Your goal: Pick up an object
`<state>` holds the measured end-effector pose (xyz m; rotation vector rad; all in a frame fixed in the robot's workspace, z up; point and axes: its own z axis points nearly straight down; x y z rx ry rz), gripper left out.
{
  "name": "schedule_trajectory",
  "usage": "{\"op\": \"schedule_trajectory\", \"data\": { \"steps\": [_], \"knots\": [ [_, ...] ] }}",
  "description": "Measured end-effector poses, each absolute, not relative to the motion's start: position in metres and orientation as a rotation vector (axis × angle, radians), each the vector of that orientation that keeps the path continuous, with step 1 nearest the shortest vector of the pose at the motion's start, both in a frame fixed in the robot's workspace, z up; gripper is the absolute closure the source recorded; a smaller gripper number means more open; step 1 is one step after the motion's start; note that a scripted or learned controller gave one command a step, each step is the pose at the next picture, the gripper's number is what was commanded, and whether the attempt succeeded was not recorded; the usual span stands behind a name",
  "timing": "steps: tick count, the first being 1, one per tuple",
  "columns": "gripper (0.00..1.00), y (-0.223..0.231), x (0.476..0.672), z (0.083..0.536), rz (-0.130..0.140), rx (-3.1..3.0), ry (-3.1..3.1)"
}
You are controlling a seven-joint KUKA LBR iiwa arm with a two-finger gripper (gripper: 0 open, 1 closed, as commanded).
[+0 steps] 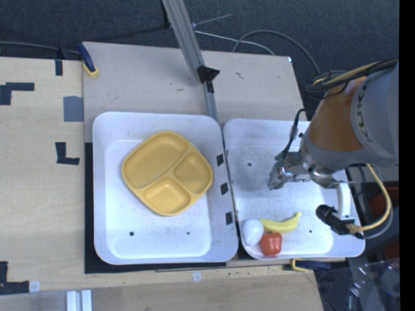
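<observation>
A pale wooden bench was seen from above, set over a dark carpeted floor on which thin cables were trailed. Dark tape marks were stuck along the bench's left part, and a metal rail was slanted in from the top edge toward the gap between the two white bins. The left bin was occupied by a yellow divided plate, laid near its middle and turned at an angle. In the right bin, three small things were gathered at the near edge, toward its left corner: a white egg, a red pepper touching it, and a banana lying just above both. The grey arm with its orange band was reached in from the right, and the gripper was held over the middle of the right bin, apart from the three things. Whether the gripper was released or clenched could not be told, and nothing could be made out in it.
</observation>
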<state>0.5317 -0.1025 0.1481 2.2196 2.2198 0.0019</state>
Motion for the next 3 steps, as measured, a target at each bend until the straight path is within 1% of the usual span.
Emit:
{"op": "schedule_trajectory", "data": {
  "steps": [1, 2, 3],
  "knots": [
    [1.00, -0.097, 0.541, 0.205, 0.004, 2.216, 2.222],
    [1.00, -0.096, 0.542, 0.238, 0.002, 2.218, 2.222],
    [1.00, -0.042, 0.553, 0.242, 0.001, 2.215, 2.231]
  ]
}}
